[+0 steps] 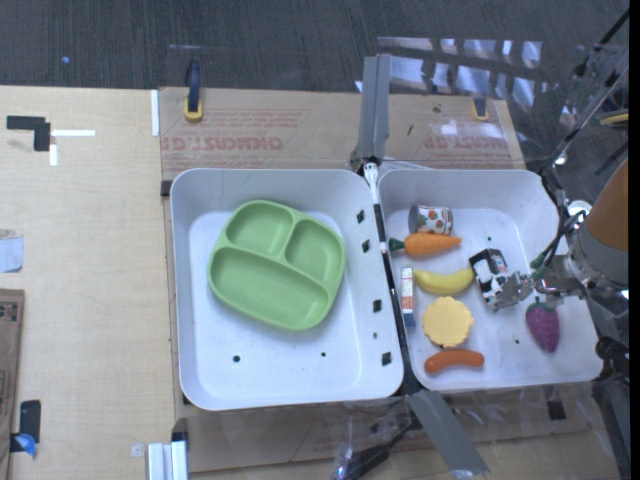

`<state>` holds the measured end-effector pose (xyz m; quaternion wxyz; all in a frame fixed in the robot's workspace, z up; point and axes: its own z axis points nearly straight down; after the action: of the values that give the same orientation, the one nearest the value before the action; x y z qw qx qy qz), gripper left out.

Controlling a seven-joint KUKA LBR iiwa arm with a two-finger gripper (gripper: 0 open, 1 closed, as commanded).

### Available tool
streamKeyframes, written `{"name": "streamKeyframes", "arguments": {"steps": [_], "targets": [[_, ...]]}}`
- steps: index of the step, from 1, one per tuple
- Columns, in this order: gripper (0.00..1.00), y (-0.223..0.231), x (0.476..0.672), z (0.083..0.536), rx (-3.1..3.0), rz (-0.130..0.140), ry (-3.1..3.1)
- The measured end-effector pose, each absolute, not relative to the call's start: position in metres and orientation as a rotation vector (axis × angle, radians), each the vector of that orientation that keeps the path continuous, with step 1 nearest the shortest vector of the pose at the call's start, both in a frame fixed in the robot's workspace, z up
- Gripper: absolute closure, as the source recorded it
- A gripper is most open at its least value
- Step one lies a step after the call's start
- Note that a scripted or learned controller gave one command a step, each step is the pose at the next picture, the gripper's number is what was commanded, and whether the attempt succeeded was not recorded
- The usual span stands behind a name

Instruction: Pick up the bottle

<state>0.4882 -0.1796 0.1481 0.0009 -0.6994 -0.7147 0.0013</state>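
A short bottle-like container (431,218) with a red, white and green label lies on its side at the back of the right bin (520,208). My gripper (510,292) reaches in from the right and hangs low over the middle of that bin, well in front and to the right of the container. A small black-and-white object (488,268) sits right against the gripper's tip. I cannot tell whether it is held.
The right bin also holds a carrot (432,244), a banana (443,280), a small box (407,293), a yellow round piece (447,320), a sausage (453,361) and a purple fruit (543,326). A green divided plate (277,264) lies in the left bin (200,368).
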Motion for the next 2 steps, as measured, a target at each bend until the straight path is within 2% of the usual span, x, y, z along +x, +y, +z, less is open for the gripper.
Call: {"name": "streamKeyframes", "arguments": {"steps": [1, 2], "targets": [[0.00, -0.094, 0.479, 0.118, -2.198, 0.004, -2.242], [0.00, -0.170, 0.517, 0.190, -2.230, 0.003, -2.214]]}}
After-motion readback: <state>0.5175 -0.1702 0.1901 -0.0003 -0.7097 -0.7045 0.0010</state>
